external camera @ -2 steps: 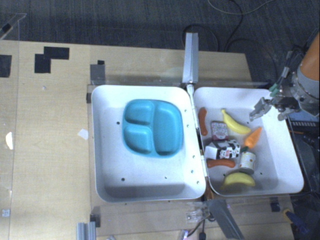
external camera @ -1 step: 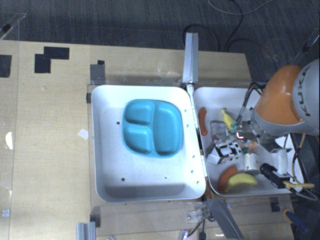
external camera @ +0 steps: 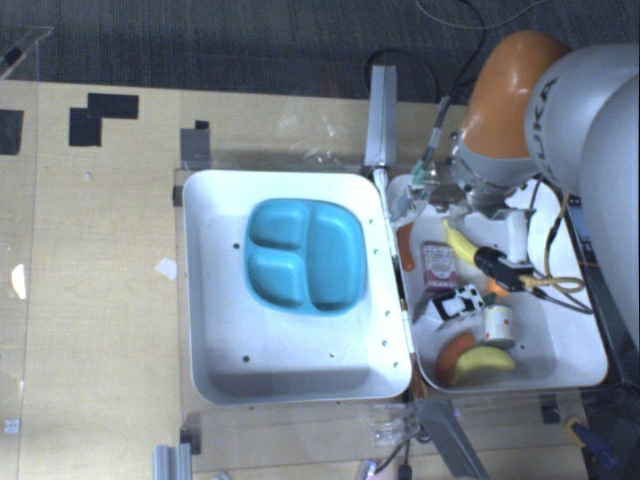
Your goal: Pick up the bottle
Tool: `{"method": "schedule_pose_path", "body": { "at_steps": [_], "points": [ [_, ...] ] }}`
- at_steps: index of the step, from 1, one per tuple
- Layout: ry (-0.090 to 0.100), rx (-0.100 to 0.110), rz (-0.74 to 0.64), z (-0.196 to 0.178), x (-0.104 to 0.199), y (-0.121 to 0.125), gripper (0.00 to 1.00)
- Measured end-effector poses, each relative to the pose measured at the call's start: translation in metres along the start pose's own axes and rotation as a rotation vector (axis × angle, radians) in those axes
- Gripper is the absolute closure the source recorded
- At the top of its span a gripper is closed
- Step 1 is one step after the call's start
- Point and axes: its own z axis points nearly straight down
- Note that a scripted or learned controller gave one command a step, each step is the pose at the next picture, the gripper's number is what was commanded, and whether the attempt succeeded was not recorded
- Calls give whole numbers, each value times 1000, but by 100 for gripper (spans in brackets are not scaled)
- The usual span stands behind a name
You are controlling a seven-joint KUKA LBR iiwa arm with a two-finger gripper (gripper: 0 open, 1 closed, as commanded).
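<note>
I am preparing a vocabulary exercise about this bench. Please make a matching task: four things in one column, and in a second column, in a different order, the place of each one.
Things:
1. blue divided plate
2. banana
3. pink packet
4. orange band

Places:
A. near corner of the right bin
B. on the arm, above the wrist
C. middle of the left bin
D. right bin, close to the wall shared with the left bin

Pairs: 1-C, 2-A, 3-D, 4-B

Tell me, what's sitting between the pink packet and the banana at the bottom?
A black-and-white toy lies between the pink packet and the banana, seen in the camera view.
</note>
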Motion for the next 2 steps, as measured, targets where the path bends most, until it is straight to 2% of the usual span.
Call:
{"method": "schedule_pose_path", "body": {
  "at_steps": [1,2],
  "points": [
    [-1,1,-117,1,20,58,0],
    [-2,-1,-10,0,-44,55,0]
  ]
}}
